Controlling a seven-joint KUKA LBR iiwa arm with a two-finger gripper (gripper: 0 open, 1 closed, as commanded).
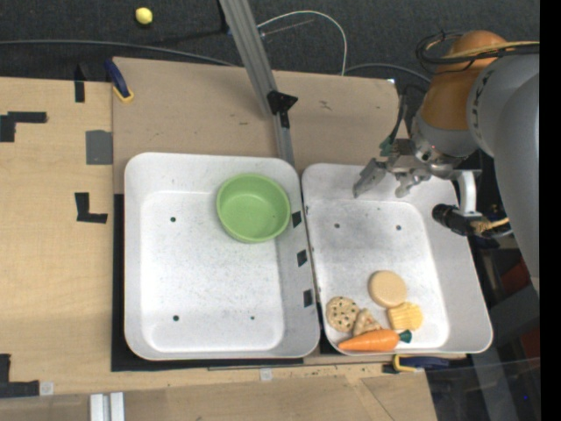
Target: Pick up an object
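Note:
My gripper (387, 182) hangs over the far edge of the right bin (456, 261), its two fingers spread apart with nothing between them. At the near end of that bin lie a tan round piece (387, 287), a yellow ridged piece (406, 316), a speckled cookie (341, 311), a small tan piece (365, 323) and an orange carrot (372, 341). A green bowl (253, 207) sits in the far right part of the left bin (158, 261). All the small items lie well below the gripper in the view.
A grey pole (254, 60) slants across the bench behind the bins. The arm's wrist with the orange band (456, 86) stands at the right. A small yellow ball (144, 15) lies on the dark floor at far left.

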